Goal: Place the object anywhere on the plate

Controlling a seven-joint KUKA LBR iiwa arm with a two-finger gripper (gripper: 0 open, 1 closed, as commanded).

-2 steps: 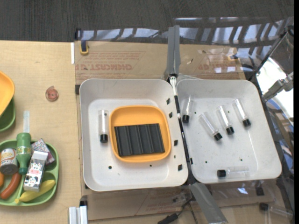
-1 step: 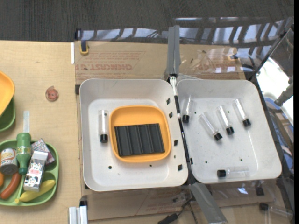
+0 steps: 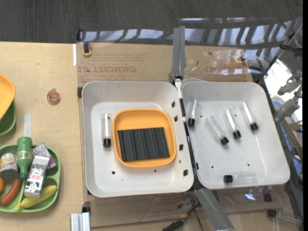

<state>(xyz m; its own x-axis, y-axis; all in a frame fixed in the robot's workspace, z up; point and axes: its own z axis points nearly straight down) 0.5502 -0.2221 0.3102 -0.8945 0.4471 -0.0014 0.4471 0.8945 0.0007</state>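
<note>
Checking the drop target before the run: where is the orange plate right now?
The orange plate sits in the left bin, roughly centered, holding a dark ridged block, with one capped tube lying just left of it.

At the lower left of the frame a green plate [image 3: 48,196] sits on the table [image 3: 43,71], holding toy food: a green bottle [image 3: 24,155], a small can [image 3: 7,163], a white carton [image 3: 35,176], a red sausage [image 3: 10,190] and a yellow banana [image 3: 38,195]. Above it, at the left edge, lies an orange dish [image 3: 5,97] over a green one [image 3: 6,124]. A small pink disc [image 3: 54,96] rests alone on the wood nearby.
</note>
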